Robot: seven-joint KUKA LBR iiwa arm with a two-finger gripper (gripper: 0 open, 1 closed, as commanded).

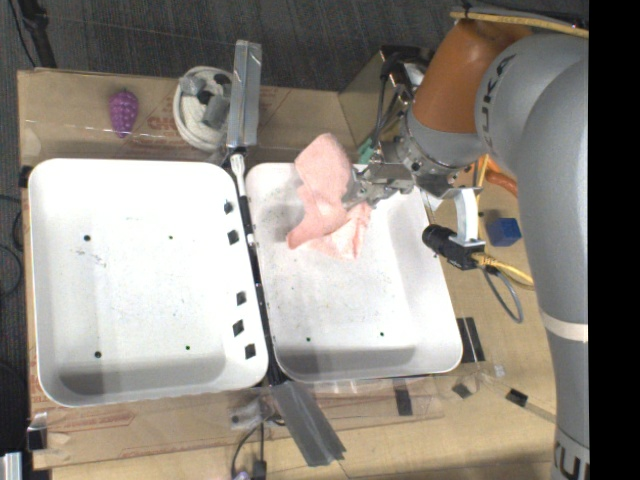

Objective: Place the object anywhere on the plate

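Two white bins sit side by side: the left bin (130, 278) and the right bin (350, 298). One pink cloth (325, 198) hangs over the right bin. One arm (520, 118) reaches in, with one orange band (460, 68) and one gripper (362, 190). One purple object (123, 111) lies on the bench (150, 423) behind the left bin, and one white coil (203, 108) sits beside it. One blue block (505, 231) rests right of the bins.
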